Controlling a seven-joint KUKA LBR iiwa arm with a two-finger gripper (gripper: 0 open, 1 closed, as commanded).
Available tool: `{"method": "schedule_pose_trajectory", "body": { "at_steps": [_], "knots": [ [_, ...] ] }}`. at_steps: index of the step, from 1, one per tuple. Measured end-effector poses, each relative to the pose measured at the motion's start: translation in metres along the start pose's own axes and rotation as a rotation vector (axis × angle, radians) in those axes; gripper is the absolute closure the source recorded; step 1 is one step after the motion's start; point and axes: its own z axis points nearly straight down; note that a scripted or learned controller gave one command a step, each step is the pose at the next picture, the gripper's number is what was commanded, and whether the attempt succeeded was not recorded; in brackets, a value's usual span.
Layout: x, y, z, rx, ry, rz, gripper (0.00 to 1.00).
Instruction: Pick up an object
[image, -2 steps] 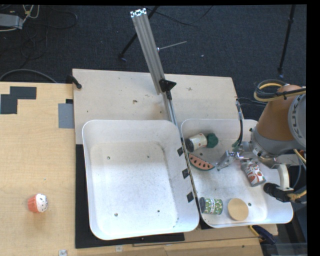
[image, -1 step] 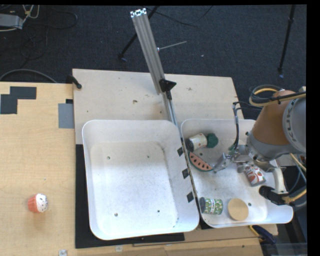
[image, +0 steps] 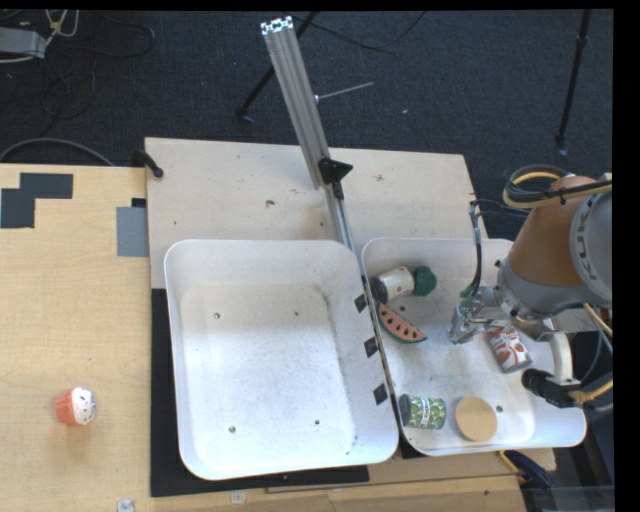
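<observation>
Seen from above at a slant, the arm (image: 560, 250) reaches in from the right and its gripper (image: 468, 322) hangs low over the middle of the right bin (image: 560, 435), between the objects scattered there. Whether it is wide or narrow I cannot tell, since the metal parts blur together; nothing is visibly caught in it. The nearest candidates are the watermelon slice (image: 402, 327), just to the gripper's left near the bin's inner wall, and the red-and-white packet (image: 509, 349), just to its right and partly under the wrist. To do this step well, I judge the gripper should settle squarely over one object rather than between two, line up across its narrow width, and descend until it brackets the piece before closing. The slice looks thin and flat, a red wedge with a green rind and dark seeds, so it would need a low grasp. Farther off lie a cream cylinder with a green cap (image: 402, 282) near the bin's back, a small green-patterned can (image: 424, 412) and a tan disc (image: 476, 419) at the front. The left bin (image: 190, 300) sits alongside on the desk (image: 230, 190).
</observation>
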Motion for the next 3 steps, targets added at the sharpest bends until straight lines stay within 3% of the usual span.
{"method": "schedule_pose_trajectory", "body": {
  "at_steps": [3],
  "knots": [
    [-0.004, 0.002, -0.136, -0.006, -0.002, -0.008, 1.00]
  ]
}}
